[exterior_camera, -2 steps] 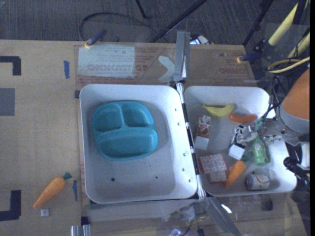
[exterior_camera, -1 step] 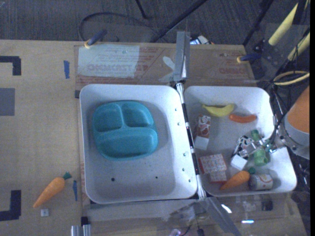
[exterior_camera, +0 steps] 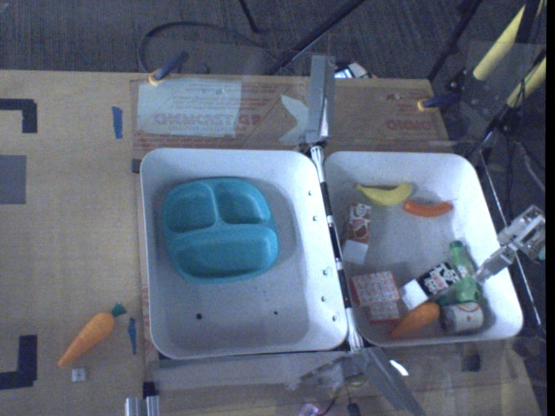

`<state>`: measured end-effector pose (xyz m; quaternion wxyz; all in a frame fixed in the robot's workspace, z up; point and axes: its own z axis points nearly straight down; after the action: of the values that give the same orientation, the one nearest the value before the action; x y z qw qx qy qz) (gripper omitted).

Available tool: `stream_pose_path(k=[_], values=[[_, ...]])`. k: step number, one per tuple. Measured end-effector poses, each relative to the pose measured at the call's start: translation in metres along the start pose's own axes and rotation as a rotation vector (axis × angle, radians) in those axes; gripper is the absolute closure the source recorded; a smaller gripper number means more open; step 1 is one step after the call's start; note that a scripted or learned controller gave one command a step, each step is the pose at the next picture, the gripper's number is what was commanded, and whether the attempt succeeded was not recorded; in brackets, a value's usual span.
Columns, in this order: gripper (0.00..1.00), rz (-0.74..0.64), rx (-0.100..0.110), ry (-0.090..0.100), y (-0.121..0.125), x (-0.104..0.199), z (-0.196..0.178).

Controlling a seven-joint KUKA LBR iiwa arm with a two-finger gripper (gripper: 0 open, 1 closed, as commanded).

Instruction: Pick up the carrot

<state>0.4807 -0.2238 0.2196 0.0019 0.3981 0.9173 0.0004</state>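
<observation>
— Where does the carrot sit?

— One carrot [exterior_camera: 416, 319] lies at the right bin's [exterior_camera: 494, 193] near edge, long axis tilted, tip toward the bins' divider, below and left of the pincer [exterior_camera: 496, 263]. A second carrot [exterior_camera: 88, 336] rests on the bench [exterior_camera: 69, 232], far left.

— The count?

— Two bins, one teal tray [exterior_camera: 220, 229], two carrots, one banana [exterior_camera: 385, 193]. Whether the pincer is open, I cannot tell.

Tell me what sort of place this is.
Likely a robotics lab test bench: two white bins taped to a cardboard-covered bench, toy food like a carrot, and tripod legs on carpet.
</observation>
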Motion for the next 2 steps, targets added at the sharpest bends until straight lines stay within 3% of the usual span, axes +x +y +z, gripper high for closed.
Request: stream_pose_path(k=[1,2], values=[[0.00,-0.550,-0.001,0.002,0.055,0.060,0.075],[0.00,-0.602,0.000,-0.003,0.000,-0.001,-0.071]])
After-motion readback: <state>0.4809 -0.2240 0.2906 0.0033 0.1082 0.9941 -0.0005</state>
